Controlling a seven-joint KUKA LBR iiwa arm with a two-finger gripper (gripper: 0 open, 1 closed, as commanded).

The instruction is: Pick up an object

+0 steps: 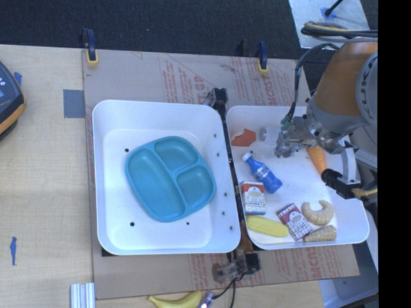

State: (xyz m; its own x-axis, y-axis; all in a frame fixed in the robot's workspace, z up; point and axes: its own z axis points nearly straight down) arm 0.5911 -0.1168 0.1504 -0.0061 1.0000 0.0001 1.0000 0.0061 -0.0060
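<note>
Bench with two shallow white bins side by side. Left bin (109, 172): one blue divided plate (170, 178) with three compartments, lying flat near the middle. Right bin (356, 226): blue bottle with white cap (262, 172), lying on its side near the bin's left wall; small carton with red and white label (254, 197), just below the bottle; yellow corn cob (267, 226), at the lower left of the bin, just beside the carton; red and white packet (295, 221), right of the corn; croissant (319, 212), touching or nearly touching the packet; tan wedge-shaped item (322, 235) at the lower rim; orange-red piece (244, 136) and small grey item (262, 134) near the upper left; orange carrot (317, 159), partly under the arm. Gripper (286, 144): low over the upper part of the right bin, above the bottle and left of the carrot; whether its jaws stand apart or together cannot be told, and no item is seen between them. Outside the bins: banana (174, 299) at the bench's lower edge.
</note>
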